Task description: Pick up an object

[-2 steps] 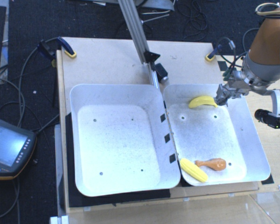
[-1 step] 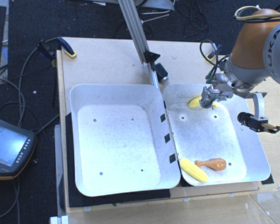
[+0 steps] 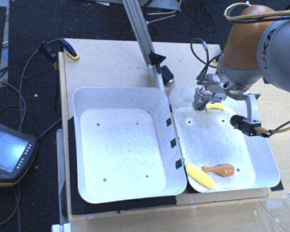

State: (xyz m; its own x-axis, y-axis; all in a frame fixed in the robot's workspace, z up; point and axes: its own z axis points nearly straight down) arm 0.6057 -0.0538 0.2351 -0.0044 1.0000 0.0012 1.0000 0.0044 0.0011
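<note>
My gripper (image 3: 201, 104) hangs low over the far end of the right bin (image 3: 261, 151). A small yellow object (image 3: 215, 108) lies right beside and partly under it, by the bin's back wall. I cannot tell whether the gripper touches it. At the near end of the same bin lie a yellow corn cob (image 3: 200, 176) and an orange-brown drumstick-shaped toy (image 3: 220, 170), close together and well away from the gripper.
The left bin (image 3: 87, 105) stands beside the right one, their inner walls meeting. A slanted metal rail (image 3: 141, 28) with a black clamp rises behind the bins. A black cable and plug (image 3: 244, 123) hang off the wrist over the right bin.
</note>
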